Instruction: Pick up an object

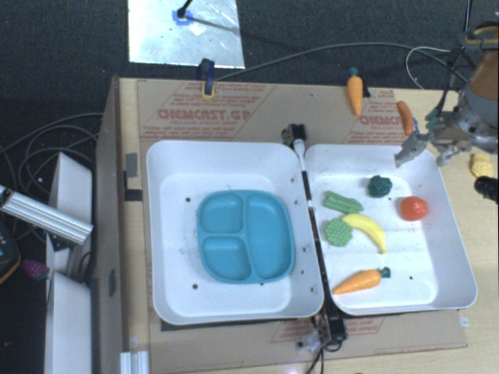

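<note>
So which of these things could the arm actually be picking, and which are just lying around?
In play, in the right white bin:
- dark green toy broccoli
- red toy tomato
- yellow toy banana
- orange toy carrot
- two green toy vegetables
- the tool

Lying about:
- blue divided plate, left bin
- two orange toy carrots on the cardboard

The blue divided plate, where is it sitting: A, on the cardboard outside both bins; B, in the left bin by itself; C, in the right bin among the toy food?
B: the blue divided plate lies flat in the left bin, while the banana and toy carrot are in the right bin.
</note>
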Controlling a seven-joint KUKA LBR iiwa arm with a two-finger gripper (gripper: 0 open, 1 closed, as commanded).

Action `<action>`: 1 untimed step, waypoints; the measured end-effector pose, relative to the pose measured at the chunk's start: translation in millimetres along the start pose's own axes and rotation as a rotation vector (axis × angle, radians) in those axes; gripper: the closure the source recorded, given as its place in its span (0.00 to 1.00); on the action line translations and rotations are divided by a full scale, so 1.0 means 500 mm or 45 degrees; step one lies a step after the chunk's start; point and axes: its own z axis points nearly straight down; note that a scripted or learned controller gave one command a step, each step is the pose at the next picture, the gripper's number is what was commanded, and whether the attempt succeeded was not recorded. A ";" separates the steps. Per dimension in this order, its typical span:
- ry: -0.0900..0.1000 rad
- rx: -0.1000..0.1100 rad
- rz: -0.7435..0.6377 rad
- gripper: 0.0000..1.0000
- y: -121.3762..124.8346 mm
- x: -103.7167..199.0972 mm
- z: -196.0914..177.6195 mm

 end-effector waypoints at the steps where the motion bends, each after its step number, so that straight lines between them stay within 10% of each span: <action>1: 0.002 0.006 -0.002 0.00 0.064 0.001 0.181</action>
